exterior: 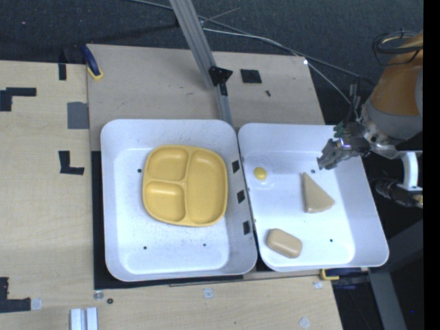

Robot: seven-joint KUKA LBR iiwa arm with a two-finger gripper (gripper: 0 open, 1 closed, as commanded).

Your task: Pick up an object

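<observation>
Two white bins sit side by side on the bench, and the arm [395,91] reaches in from the right over the upper right corner of the right bin [344,253]. Its orange band shows above a grey wrist, and the wrist slants down and to the left, ending in the gripper [328,158], which hangs over the bin's upper right part. The dark fingers point down-left toward the bin floor; nothing is visible between them, and whether they are spread or closed cannot be told from this angle.

Just below and slightly left of the jaws lies a tan wedge [315,194]. Its narrow tip points up toward the jaws, close to them but apart, and its long axis runs from that tip down to a broader, rounded base. It looks smooth, matte and beige, like a slice of cheese or bread.

Farther below and to the left of the jaws, near the bin's lower edge, lies a tan oval block [284,243], shaped like a small roll, with its long axis running left to right with a slight downward tilt to the right. To the left of the jaws, well apart, sits a small yellow round piece [260,174].

Far to the left of the jaws, in the left bin [117,205], rests a yellow divided plate [185,184] with three compartments.
</observation>
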